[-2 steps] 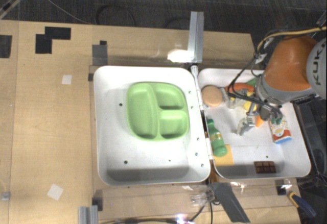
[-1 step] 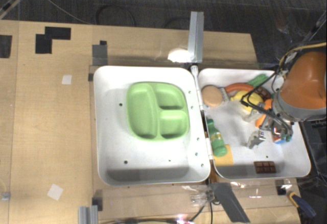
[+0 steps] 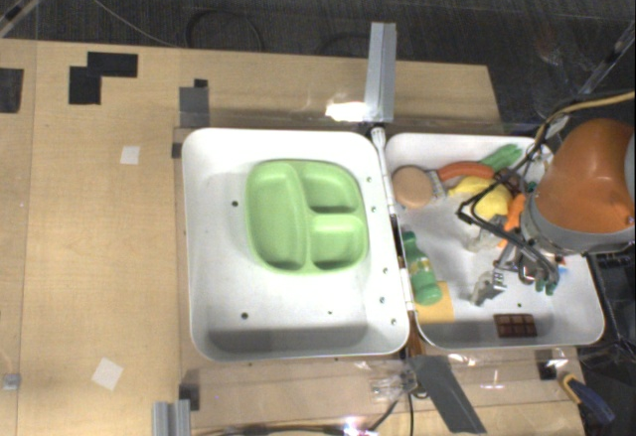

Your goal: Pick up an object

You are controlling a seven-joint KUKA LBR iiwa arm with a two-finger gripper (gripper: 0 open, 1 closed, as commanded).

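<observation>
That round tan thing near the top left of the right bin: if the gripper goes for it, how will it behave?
The round tan object looks ball-like with a smooth surface, so it would probably roll or squirt aside if pushed. It lies close to the bin wall, which may crowd one side of a grasp. It looks light, though material is unclear.

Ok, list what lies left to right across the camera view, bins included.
Left bin → green divided plate → green bottle by the divider → yellow toy → orange-banded arm.
</observation>
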